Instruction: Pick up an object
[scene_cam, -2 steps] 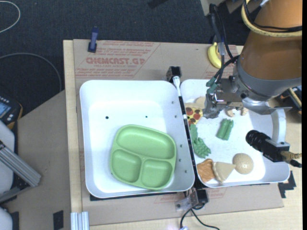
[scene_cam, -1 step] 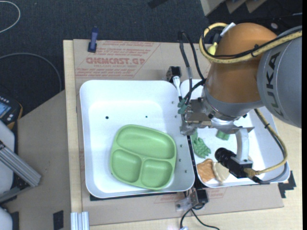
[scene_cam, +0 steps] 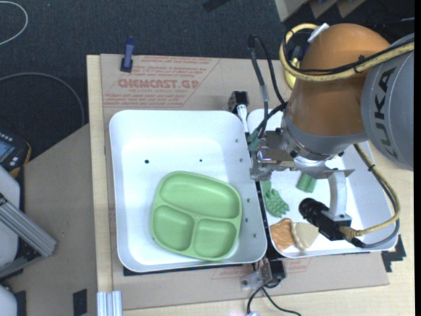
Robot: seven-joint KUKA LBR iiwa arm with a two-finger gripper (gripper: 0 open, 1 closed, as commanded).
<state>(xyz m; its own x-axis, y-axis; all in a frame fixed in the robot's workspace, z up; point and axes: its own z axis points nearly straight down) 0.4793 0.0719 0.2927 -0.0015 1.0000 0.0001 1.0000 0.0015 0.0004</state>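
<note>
The grey arm with its orange band (scene_cam: pixel 335 78) hangs over the right bin (scene_cam: pixel 368 176) and covers most of it. My gripper (scene_cam: pixel 288 171) points down into that bin's left half, under the wrist. Just below it lie a green leafy toy (scene_cam: pixel 276 203) and a small green block (scene_cam: pixel 306 182). A tan and orange bread-like piece (scene_cam: pixel 289 234) rests at the bin's front left corner. Nothing is seen held in the gripper.
The left bin (scene_cam: pixel 131 143) holds a green divided plate (scene_cam: pixel 196 214) in its front half. A black cylindrical part with a cable (scene_cam: pixel 323 218) sticks out by the gripper. Cardboard (scene_cam: pixel 158 78) lies behind the bins, with a blue clip (scene_cam: pixel 127 54) on it.
</note>
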